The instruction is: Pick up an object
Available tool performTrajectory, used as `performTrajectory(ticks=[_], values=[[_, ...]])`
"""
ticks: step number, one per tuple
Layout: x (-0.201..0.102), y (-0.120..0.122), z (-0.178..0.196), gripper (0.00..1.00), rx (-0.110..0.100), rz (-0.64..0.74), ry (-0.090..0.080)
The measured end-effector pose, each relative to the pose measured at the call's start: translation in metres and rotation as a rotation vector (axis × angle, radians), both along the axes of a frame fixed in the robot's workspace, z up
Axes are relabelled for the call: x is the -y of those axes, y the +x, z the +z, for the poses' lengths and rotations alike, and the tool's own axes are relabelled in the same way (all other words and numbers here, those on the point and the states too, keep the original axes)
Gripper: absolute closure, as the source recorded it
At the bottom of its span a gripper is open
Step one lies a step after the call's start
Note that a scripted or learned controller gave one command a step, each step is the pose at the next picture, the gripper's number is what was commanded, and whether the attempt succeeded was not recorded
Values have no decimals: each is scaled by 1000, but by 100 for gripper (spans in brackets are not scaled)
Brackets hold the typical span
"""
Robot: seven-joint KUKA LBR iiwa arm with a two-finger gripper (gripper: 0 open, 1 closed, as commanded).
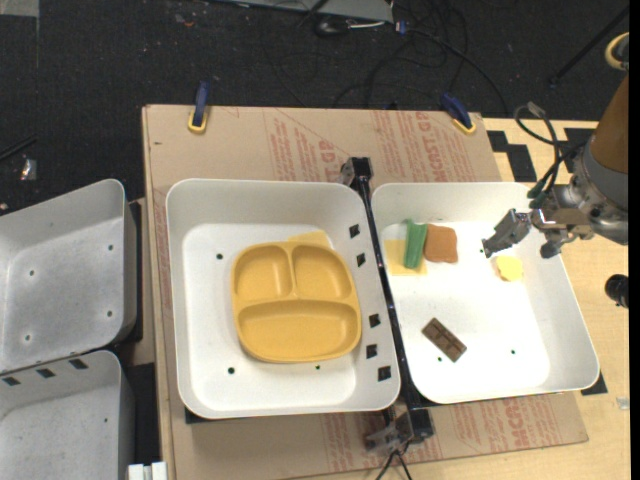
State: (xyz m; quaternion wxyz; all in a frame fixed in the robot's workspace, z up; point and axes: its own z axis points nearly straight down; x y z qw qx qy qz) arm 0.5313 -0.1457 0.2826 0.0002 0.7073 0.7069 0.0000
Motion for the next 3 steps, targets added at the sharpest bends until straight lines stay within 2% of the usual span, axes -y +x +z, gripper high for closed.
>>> performTrajectory(ticks=[1,3], values=[[0,0,0,0,0,0,0],[4,-7,-127,0,-7,-2,2]])
